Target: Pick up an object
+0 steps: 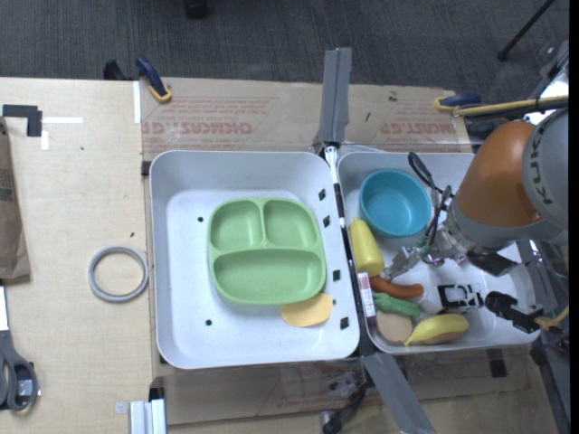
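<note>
The right bin (507, 333) holds a blue bowl (395, 202), a yellow cylinder (365, 247), an orange sausage-shaped piece (398, 288), a green pickle-like piece (398, 305), a banana (436, 328) and a tan round piece (391, 327). My gripper (412, 259) hangs low in this bin, just below the bowl and just above the orange piece, right of the yellow cylinder. The arm's orange band (498, 183) and grey wrist cover the bin's right half. Nothing shows as held.
The left bin (172, 269) carries a green divided plate (267, 250) with a flat yellow piece (308, 312) at its lower edge. A grey ring (118, 272) lies on the bench to the left. A metal divider post (335, 93) stands between the bins.
</note>
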`<state>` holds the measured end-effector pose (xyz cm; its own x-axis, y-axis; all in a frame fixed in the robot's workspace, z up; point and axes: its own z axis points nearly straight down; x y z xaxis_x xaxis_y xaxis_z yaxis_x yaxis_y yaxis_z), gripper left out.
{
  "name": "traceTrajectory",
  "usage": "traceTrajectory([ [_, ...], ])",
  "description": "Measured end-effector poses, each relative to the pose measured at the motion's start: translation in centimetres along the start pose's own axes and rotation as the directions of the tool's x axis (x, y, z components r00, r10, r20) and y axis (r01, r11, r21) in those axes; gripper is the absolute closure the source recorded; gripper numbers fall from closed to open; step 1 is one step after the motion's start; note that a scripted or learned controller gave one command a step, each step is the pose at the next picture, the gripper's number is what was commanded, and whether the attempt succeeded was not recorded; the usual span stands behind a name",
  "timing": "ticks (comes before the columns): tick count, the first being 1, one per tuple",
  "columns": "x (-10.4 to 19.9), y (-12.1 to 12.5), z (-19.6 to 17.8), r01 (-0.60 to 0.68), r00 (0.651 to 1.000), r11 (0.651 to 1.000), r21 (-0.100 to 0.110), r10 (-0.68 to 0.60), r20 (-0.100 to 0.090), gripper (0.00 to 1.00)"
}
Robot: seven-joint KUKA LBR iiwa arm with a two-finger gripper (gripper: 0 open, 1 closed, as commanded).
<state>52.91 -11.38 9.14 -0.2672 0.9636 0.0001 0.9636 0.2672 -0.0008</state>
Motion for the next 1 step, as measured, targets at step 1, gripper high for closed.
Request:
traceTrajectory([
  [1,-1.79,-2.78,0.01,-0.047,0.999,0.999,0.000,0.047,0.000,0.00],
])
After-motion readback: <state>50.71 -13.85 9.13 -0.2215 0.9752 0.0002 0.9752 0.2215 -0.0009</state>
